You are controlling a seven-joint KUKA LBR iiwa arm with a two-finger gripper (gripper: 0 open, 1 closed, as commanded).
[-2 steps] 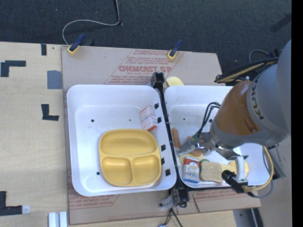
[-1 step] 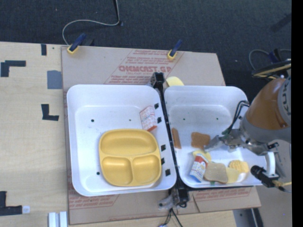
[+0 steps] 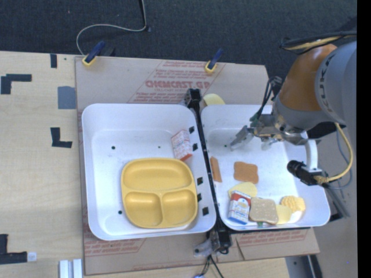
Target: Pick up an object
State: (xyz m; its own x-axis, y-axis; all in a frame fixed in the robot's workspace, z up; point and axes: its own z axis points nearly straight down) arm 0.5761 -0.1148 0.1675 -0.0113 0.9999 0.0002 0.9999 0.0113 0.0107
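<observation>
Over the right bin (image 3: 217,126), nothing is being held by the spread-fingered gripper (image 3: 255,136), poised at twelve o'clock of the untouched toast slice (image 3: 246,171).

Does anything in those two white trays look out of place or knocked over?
One thing: a small red-and-white carton in the left bin leans against the divider wall rather than lying flat. A thin tan strip in the right bin lies right against the same divider. The rest looks settled, including the yellow divided plate.
</observation>
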